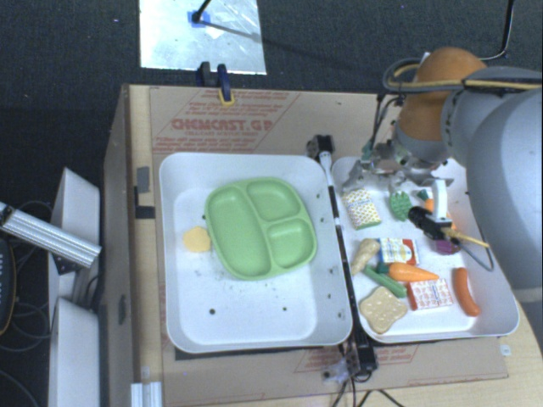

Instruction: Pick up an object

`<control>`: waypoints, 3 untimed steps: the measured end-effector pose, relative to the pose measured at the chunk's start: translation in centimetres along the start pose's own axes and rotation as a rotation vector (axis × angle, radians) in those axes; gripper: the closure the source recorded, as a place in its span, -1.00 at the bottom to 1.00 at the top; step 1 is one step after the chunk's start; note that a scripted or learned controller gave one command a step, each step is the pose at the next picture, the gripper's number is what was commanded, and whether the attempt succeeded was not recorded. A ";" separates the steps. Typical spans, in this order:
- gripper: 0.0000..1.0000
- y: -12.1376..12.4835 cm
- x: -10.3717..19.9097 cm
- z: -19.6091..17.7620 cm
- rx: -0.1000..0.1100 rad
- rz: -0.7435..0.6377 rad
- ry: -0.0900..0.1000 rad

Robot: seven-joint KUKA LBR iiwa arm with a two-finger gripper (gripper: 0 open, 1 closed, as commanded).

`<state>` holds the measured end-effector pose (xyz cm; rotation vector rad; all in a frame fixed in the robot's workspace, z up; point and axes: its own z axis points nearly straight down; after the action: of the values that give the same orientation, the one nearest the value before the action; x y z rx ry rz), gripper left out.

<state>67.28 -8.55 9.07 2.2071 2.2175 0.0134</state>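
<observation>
Gripper [399, 175], finger state unclear, is hovering over right bin [501, 308]; behind-left, cardboard [222, 125] is reading "CHEMCAST".

Arm [501, 142] cut off by right edge; covers right bin's [501, 316] far corner; pincer [399, 176] state unclear.

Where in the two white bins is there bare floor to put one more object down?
The left white bin has bare floor along its near edge, below the green divided plate, and beside the small yellow piece. The right white bin is crowded: toy bread slice, orange carrot, sausage.
</observation>
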 end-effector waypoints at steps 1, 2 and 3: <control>-1.00 0.0 -4.0 0.0 0.000 0.002 0.001; -1.00 0.0 0.1 0.0 0.000 0.001 0.001; -1.00 0.0 -2.7 0.0 0.000 0.002 0.003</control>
<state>67.30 -11.29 9.11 2.2112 2.2165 0.0161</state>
